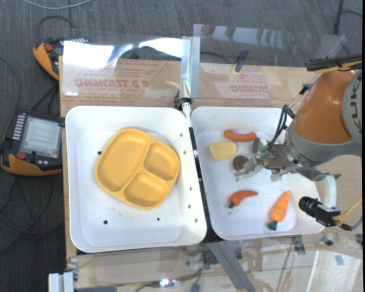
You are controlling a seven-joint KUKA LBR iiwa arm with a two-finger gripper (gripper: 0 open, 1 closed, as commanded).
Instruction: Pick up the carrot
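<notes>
Where bench (128, 81) meets grey carpet (24, 29), 2 white bins (79, 224) sit.

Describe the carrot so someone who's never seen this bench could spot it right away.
Look in the right bin, the one without the yellow tray. Near its front right corner lies the carrot: a short orange cone with a green tip. The red pepper to its left is curved and redder, and the sausage lies at the far side.

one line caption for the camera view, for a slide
Gripper hovers beside the brown piece, carrot lying untouched in the right bin.
</notes>
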